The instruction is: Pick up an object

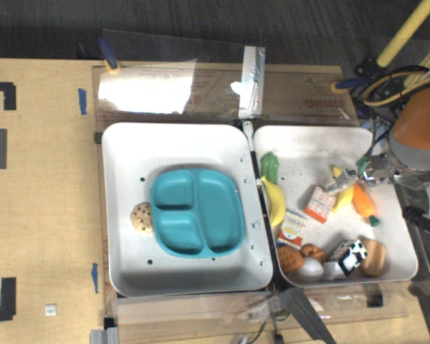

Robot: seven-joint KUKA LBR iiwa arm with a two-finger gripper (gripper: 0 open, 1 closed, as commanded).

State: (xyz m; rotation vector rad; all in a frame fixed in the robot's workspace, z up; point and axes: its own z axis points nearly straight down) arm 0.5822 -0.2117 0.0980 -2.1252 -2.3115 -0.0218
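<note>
My gripper (352, 178) reaches in from the right and hangs low over the upper middle of the right bin (301, 145). It is just above an orange carrot (363, 201) and a small yellow piece (342, 198). A red and white box (319, 204) lies just to its left. From this angle I see nothing held in it. A green vegetable (270, 167) and a banana (274, 203) lie along the bin's left wall.
The right bin's front holds a second small box (292, 228), an orange ball (289, 259), a white egg (312, 268), a black and white toy (352, 255) and a brown bun (373, 256). The left bin (122, 156) holds a teal divided plate (198, 211) and a cookie (141, 217).
</note>
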